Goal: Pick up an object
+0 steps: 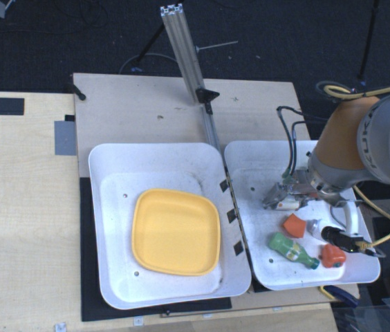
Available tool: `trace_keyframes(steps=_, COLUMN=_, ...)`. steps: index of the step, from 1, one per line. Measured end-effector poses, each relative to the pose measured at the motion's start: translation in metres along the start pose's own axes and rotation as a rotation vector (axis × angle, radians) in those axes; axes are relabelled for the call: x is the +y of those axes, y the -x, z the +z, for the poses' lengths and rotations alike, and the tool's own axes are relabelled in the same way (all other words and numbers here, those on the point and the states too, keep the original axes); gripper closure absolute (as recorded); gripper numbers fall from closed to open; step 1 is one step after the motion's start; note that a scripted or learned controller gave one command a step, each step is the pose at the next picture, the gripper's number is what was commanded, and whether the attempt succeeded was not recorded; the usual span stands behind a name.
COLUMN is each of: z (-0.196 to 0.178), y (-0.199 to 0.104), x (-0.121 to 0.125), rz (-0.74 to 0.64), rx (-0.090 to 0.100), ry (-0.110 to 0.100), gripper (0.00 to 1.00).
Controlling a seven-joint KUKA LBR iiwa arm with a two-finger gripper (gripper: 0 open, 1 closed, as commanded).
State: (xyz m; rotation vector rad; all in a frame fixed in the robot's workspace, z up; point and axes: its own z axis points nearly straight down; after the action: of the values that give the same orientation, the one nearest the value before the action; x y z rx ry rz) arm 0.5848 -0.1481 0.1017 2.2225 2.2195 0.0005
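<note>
1. Plainly, the biggest thing here is the pale bench (146,109), which carries two shallow white bins side by side.
2. A slim aluminium rail (184,47) rises at a slant from the bench's far side, just behind the gap between the bins.
3. The left bin (112,164) is the wider of the two as I see it, with rounded corners.
4. The right bin (257,158) sits against it, touching along the shared edge.
5. The grey arm (350,140), with its orange band, reaches in from the right and bends down over the right bin.
6. A yellow plate (176,232), squarish with soft corners, lies flat in the middle of the left bin.
7. The gripper (278,199) is low over the right bin's floor, near its centre; I cannot tell whether it is spread or pressed together, and I see nothing held in it.
8. A green bottle (292,249) lies on its side near the front of the right bin.
9. An orange block (294,225) rests between the gripper and the bottle, just beside both but apart from the gripper.
10. A small red-orange piece (332,255) sits near the bottle's right end, toward the bin's front right corner.
</note>
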Motion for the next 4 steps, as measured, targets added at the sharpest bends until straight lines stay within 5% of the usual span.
trace_keyframes(steps=3, z=-0.128, y=0.001, x=0.003, rz=-0.002, rx=0.000, ry=0.003, gripper=1.00)
trace_keyframes(steps=4, z=-0.120, y=-0.045, x=-0.005, rz=-0.004, rx=0.001, ry=-0.002, gripper=1.00)
